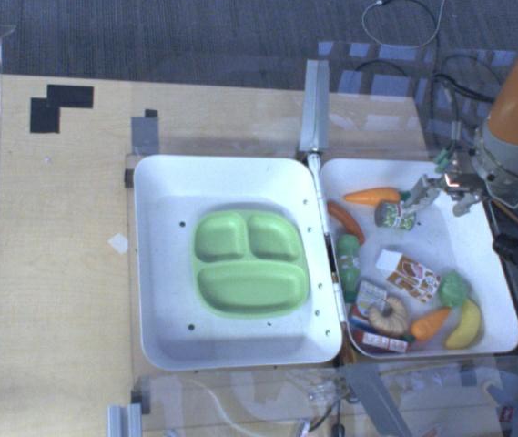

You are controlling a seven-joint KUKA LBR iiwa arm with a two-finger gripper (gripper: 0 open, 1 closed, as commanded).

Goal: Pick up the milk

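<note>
Two bins (149, 244) | left: green tray (250, 262) | right: milk (408, 277), carrots | hand (420, 198) grip unclear

No text, brand, number or sign can be read anywhere. Printed patterns are seen on the brown and white carton (411, 279) in the right bin (504, 335), but the marks are too small and blurred to be made out. A red and white label is borne by a flat packet (381, 340) at that bin's near edge; no letters can be told on it. Black tape patches (58, 106) are fixed to the bench (49, 271) at far left, and no writing is carried by them.
</note>
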